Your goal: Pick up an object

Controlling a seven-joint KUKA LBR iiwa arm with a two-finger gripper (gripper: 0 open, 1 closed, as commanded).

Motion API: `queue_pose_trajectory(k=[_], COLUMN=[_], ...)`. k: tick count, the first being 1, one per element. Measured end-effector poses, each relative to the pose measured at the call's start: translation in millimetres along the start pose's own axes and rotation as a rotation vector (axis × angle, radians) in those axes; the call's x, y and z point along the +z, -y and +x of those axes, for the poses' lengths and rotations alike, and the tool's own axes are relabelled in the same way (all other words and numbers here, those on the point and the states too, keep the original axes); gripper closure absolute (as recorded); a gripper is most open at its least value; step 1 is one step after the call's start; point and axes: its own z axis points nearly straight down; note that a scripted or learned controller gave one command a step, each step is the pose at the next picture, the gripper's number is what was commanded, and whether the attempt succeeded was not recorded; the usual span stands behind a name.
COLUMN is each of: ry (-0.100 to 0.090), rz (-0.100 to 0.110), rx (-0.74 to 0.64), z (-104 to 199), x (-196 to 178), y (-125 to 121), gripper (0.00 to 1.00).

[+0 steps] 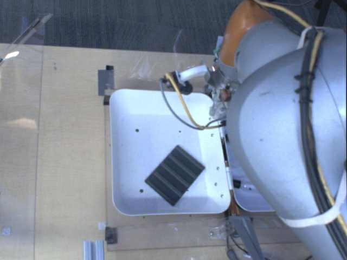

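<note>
At the top right corner of the left bin [124, 145], the gripper [217, 99] sits tucked under the grey arm [282, 123], and I cannot tell whether it is released or clenched. A yellow cable [181, 110] loops from the wrist down over the bin's floor. The likely target, a dark ribbed block [175, 175], lies flat and turned diagonally toward the lower middle of that bin, well apart from the gripper. A grasp could fail if the tool comes down square to the bin rather than to the block's angled sides, or the loose cable might drag across it. Behind the arm's bulk, the right bin [252, 202] is mostly hidden.
</note>
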Motion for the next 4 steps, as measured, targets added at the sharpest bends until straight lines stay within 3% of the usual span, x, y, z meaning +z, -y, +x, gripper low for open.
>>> queue_pose_trajectory(k=[2, 3, 4], ry=[-0.011, 0.001, -0.005], rz=[0.003, 0.001, 0.002], rx=[-0.003, -0.001, -0.003], z=[3, 9, 10], x=[-23, 0, -11], y=[1, 26, 26], gripper=[1.0, 1.0, 1.0])
